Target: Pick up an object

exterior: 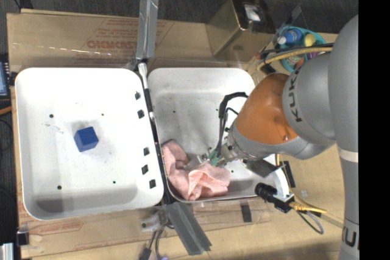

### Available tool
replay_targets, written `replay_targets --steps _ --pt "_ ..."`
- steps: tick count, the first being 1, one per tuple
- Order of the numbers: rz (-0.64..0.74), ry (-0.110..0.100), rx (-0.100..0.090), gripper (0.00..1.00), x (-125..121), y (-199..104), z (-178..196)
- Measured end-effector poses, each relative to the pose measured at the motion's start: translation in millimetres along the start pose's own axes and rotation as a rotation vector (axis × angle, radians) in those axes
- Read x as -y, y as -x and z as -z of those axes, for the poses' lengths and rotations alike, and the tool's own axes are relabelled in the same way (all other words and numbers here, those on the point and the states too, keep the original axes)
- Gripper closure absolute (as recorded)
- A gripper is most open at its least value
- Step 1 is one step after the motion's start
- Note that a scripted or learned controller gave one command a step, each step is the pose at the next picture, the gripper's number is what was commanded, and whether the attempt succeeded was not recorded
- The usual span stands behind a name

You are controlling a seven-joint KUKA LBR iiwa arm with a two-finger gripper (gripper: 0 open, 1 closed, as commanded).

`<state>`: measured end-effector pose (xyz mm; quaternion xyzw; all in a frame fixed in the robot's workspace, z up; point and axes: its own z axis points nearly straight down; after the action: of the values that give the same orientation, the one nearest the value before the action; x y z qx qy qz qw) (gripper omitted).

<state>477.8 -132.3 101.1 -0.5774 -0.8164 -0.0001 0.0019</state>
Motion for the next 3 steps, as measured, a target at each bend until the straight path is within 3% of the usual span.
replay_targets --steps 1,2,3 --pt "-0.095 0.001 0.003 0.00 -38.6 -13.4 -9.0" --pt "-0.576 0.000 0.001 0.00 -94.8 -0.8 -9.1" --pt "-0.247 -0.001 0.000 0.00 -77.9 23.4 -9.0"
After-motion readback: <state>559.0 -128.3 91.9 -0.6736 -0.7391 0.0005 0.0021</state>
